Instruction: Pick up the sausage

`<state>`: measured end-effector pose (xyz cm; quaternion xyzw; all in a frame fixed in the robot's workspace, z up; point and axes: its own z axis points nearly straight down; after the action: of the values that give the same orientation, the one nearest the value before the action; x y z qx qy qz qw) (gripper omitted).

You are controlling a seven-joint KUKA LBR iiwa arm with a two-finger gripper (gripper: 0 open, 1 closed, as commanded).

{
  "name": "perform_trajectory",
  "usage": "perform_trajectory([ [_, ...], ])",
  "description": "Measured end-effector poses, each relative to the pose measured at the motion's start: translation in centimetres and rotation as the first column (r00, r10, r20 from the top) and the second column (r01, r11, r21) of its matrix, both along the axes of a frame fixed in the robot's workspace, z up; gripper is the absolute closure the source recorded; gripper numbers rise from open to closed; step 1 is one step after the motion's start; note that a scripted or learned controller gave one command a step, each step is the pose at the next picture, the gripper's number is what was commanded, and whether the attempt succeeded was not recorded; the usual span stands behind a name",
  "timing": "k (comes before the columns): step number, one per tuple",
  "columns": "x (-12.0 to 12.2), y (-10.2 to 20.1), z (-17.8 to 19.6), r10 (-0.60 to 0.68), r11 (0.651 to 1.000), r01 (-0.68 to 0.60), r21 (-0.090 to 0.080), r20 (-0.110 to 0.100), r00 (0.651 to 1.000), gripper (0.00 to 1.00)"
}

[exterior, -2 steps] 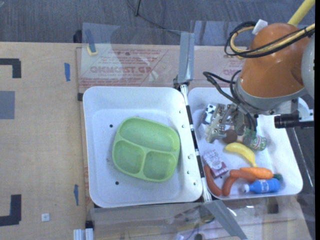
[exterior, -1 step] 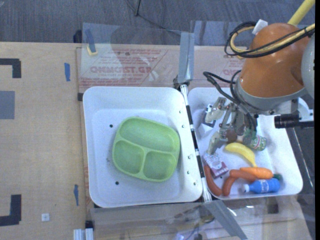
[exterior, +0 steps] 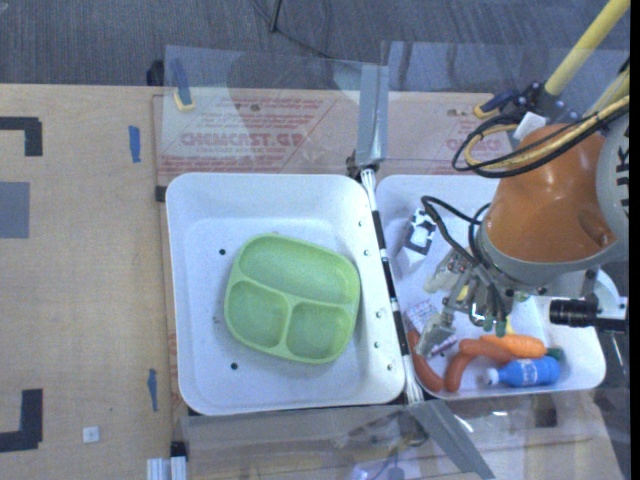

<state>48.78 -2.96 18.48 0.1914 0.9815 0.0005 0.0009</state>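
Note:
The red-brown sausage [exterior: 452, 369] lies near the front edge of the right bin [exterior: 590, 368], curving up towards an orange carrot [exterior: 511, 346]. A second red-brown piece [exterior: 422, 365] lies just left of it against the bin's left wall; whether the two are joined is unclear. My gripper [exterior: 447, 326] hangs low over this corner, just above and slightly left of the sausage. The grey wrist and orange band [exterior: 545, 208] hide much of the bin behind it. Nothing shows held in the gripper.
A blue bottle [exterior: 526, 372] lies right of the sausage, below the carrot. Small pale packets [exterior: 420, 236] sit at the right bin's back left. The left bin [exterior: 190, 268] holds a green divided plate [exterior: 292, 297]. Black cables [exterior: 450, 228] loop beside the wrist.

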Motion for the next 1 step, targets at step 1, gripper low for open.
perform_trajectory([
  [1, -0.76, -3.78, 0.02, 0.06, 0.998, -0.06, 0.0, 0.0, 0.998, 0.0],
])
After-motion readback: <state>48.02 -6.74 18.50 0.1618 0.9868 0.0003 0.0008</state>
